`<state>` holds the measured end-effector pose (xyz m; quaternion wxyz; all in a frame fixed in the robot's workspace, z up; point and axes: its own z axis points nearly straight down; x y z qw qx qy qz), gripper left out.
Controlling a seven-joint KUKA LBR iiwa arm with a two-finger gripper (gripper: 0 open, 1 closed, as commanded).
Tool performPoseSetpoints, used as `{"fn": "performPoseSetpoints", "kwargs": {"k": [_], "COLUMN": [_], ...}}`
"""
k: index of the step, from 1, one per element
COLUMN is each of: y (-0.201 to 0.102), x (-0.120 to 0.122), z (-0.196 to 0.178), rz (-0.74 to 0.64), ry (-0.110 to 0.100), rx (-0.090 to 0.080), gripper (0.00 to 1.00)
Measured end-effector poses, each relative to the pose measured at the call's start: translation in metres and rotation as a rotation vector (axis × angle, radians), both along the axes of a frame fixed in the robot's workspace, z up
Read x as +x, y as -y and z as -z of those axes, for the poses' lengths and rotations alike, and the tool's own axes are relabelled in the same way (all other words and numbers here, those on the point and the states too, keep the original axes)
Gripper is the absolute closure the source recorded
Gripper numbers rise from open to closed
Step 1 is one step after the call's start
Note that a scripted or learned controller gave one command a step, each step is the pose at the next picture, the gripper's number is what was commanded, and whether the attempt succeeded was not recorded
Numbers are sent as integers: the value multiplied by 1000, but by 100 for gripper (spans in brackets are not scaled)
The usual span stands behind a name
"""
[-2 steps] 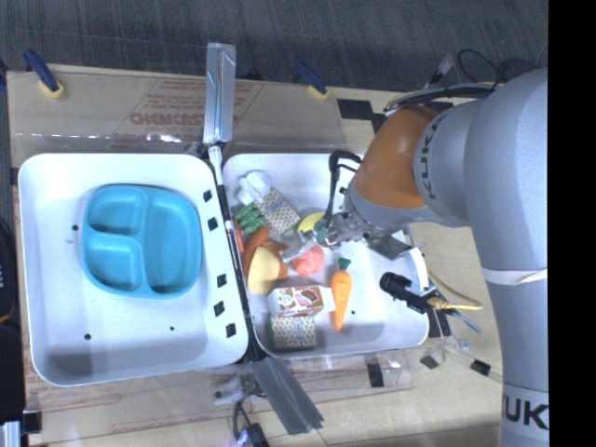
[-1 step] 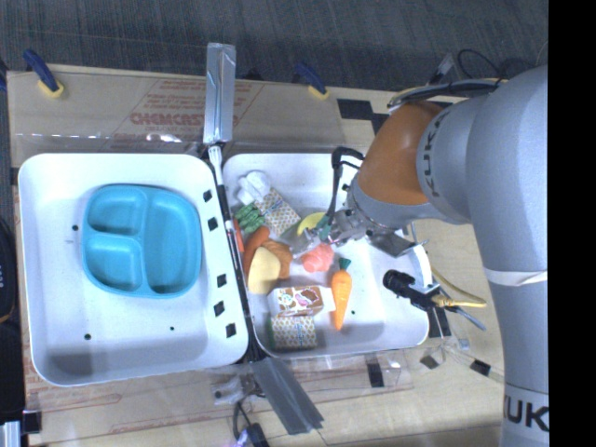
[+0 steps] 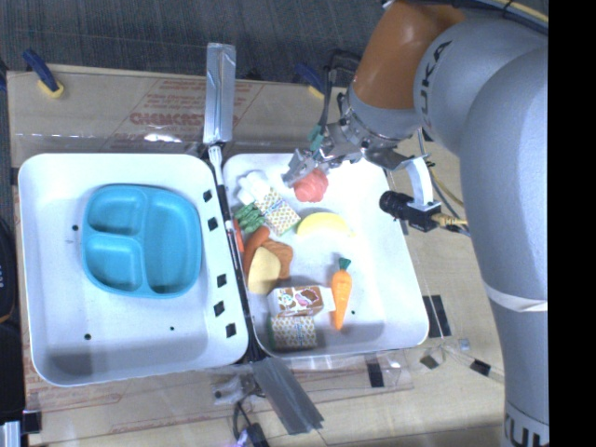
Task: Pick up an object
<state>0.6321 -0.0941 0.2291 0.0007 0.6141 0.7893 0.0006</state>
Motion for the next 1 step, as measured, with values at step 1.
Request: {"fn": "performPoseSetpoints", "kwargs": {"k": [1], "y": [-12], "x": [-19], "z": [12], "rz": [39], "ry": [-7], "rx": [0], "gripper": [100]}}
